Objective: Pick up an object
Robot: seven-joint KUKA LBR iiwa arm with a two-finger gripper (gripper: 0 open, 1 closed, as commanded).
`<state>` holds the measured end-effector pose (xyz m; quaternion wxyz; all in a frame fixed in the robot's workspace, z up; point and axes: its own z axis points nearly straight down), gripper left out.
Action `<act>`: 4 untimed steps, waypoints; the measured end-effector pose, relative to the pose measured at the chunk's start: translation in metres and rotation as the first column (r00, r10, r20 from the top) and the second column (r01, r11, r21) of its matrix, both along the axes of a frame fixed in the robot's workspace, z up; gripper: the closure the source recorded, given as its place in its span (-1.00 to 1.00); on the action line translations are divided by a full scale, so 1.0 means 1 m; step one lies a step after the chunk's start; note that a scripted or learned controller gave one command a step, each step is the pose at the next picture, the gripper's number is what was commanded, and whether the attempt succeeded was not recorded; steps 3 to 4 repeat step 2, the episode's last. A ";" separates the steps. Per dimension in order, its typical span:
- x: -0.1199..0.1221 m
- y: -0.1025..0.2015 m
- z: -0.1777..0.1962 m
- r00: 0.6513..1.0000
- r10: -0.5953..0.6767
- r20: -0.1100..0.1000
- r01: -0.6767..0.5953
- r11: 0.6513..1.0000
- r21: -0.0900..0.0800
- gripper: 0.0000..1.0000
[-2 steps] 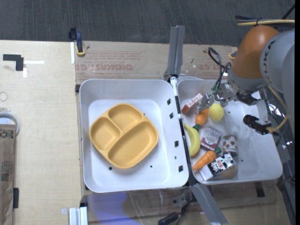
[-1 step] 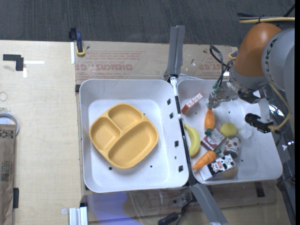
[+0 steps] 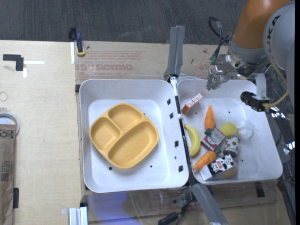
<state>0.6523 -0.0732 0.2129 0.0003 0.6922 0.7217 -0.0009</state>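
A milk carton lies low in the right bin; one carrot points up-frame. The claw hovers above, grip unclear.

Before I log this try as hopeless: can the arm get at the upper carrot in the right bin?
Probably yes. The upper carrot lies uncovered near the right bin's middle, apart from the clutter lower down, and the pincer hangs just above the bin's far edge.

Grey arm with a rounded orange band, black cables trailing toward its metal end effector
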 end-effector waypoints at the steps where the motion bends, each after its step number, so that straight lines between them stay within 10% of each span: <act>1: -0.007 0.033 0.007 0.927 -0.375 -0.001 0.375 0.927 -0.001 1.00; 2: 0.006 0.108 0.013 0.923 -0.384 -0.002 0.384 0.923 -0.001 1.00; 4: 0.006 0.108 0.013 0.923 -0.384 -0.002 0.384 0.923 -0.001 1.00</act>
